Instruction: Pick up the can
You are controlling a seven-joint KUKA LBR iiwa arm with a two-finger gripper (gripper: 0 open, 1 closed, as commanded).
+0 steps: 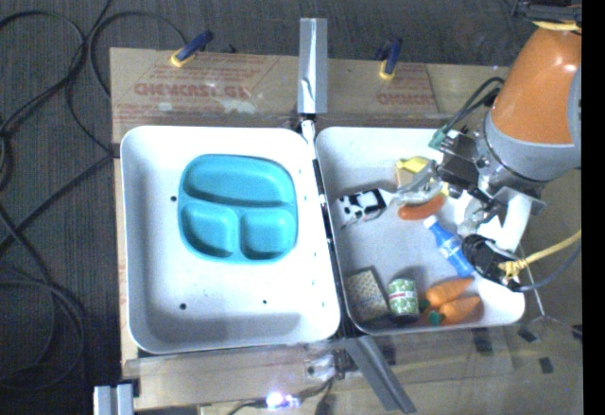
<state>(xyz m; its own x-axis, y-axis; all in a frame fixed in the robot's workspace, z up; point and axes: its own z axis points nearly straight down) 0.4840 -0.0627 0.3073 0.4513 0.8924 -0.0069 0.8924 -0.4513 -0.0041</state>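
While the small green-and-white labelled can [403, 297] stands upright near the front edge of the right-hand shallow white bin [364, 148], the grey robot arm with its orange band [539, 92] reaches in from the right and hangs over the far, right part of that same bin. Its two-finger gripper [437, 179] sits above a yellow block-like toy [413, 165] and an orange sausage-shaped toy [420, 208], so the can lies toward the viewer and slightly to the left of the tool, with open bin floor between them. The can's long axis appears to point straight up, which suggests a descent from above once the gripper is over it. Whether the gripper is spread or closed cannot be told from this angle, and nothing is visibly held in it. Just beside the can lie a dark mesh-patterned rectangular pad [364, 291] on its left and two orange carrot-shaped toys [455, 300] on its right; a blue plastic bottle [450, 248] lies between can and arm. A black-and-white cow-patterned toy [362, 204] rests near the bin's left wall. The left-hand white bin [151, 252] holds a turquoise three-compartment tray [238, 205].
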